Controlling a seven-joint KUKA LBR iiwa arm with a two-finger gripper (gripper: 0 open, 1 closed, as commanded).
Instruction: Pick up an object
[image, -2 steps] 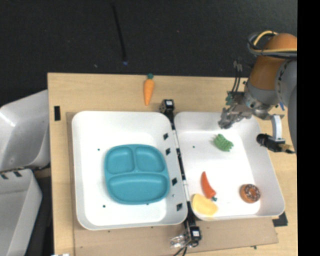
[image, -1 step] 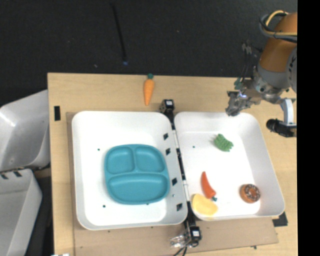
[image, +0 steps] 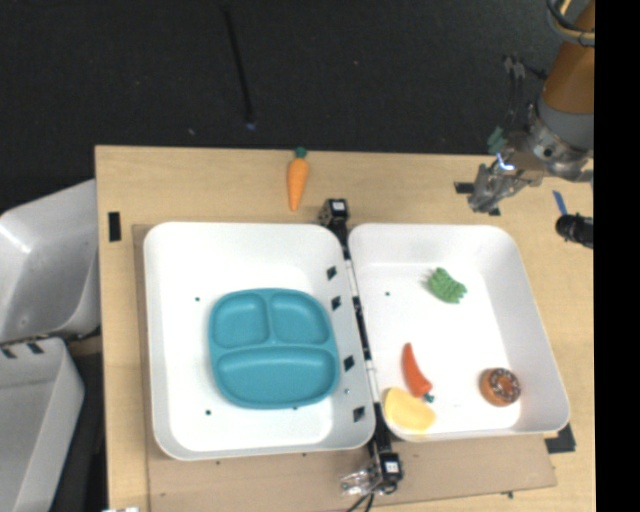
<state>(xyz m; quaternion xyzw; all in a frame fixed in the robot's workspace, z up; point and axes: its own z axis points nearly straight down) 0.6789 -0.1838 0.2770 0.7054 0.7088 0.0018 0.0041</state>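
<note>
Bench (image: 130, 190) of pale wood, bearing two shallow white bins side by side. Left bin (image: 170, 420): one blue divided plate (image: 272, 347) with three compartments, lying flat near the middle. Right bin (image: 500, 260): four small items — a green leafy piece (image: 446, 285) toward the far side; a red pepper (image: 415, 370) nearer the front, lying at a slant; a yellow piece (image: 408, 411) in the front left corner, just beside the pepper's lower end; a brown doughnut-like round (image: 499, 386) near the front right, well apart from the others. Outside the bins: an orange carrot (image: 297, 180) with a green top, lying on the bare bench beyond the left bin's far edge, close to the seam between the two bins. Small black clips sit along that seam. Arm: grey with an orange band, entering at the upper right. Gripper (image: 490, 190) hangs above the bench beyond the right bin's far right corner, clear of every item, nothing seen between its fingers; whether the claw is released or clenched cannot be told at this size — the tips are too small and dark.
</note>
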